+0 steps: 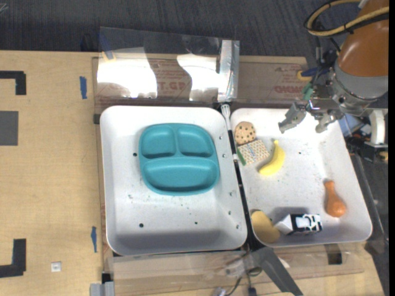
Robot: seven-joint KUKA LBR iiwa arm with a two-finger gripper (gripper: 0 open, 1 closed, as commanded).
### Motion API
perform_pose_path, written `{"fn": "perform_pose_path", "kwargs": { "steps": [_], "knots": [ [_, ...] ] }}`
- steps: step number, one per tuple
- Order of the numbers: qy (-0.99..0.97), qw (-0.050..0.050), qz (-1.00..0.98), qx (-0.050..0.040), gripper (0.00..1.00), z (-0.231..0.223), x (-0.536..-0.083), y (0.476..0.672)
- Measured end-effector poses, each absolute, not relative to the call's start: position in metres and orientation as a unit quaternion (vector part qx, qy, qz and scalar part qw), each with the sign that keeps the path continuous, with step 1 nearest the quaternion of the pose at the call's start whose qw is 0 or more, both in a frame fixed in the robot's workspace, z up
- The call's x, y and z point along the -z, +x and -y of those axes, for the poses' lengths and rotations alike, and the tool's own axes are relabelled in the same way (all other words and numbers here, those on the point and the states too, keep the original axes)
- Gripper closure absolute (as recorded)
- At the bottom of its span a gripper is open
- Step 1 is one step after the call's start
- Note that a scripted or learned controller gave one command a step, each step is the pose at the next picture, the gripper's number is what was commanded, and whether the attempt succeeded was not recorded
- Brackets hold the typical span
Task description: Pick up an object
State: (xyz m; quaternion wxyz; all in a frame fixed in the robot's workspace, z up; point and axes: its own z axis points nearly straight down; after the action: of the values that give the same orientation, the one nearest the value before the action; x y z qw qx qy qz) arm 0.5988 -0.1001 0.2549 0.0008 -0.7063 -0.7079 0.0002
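Hovering fingers (pixel 307 118) spread, above right bin (pixel 308 177)

A yellow banana (pixel 273 160) lies tilted in the right bin (pixel 308 190), touching a checkered waffle (pixel 253 150) below a round cookie (pixel 245 131); an orange carrot-like toy (pixel 334 199) rests right, a black-and-white toy car (pixel 305 223) and tan piece (pixel 265 226) near the front.

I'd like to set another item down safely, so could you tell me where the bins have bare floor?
Right bin: bare floor between the banana and the orange toy, and under the gripper. Its left edge, by the cookie, is crowded. Left bin: the teal tray takes the middle, leaving a strip along the near wall.
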Motion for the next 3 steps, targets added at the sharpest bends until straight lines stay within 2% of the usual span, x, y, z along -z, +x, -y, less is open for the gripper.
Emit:
{"fn": "perform_pose_path", "kwargs": {
  "steps": [1,2,3],
  "knots": [
    [-0.676,0.003,0.737,-0.0019,0.0,0.055,-0.181,0.586],
    [-0.626,-0.003,0.78,0.0022,0.0,0.099,-0.088,0.584],
    [-0.626,-0.006,0.78,0.0041,1.0,0.099,-0.099,0.586]
  ]
}}
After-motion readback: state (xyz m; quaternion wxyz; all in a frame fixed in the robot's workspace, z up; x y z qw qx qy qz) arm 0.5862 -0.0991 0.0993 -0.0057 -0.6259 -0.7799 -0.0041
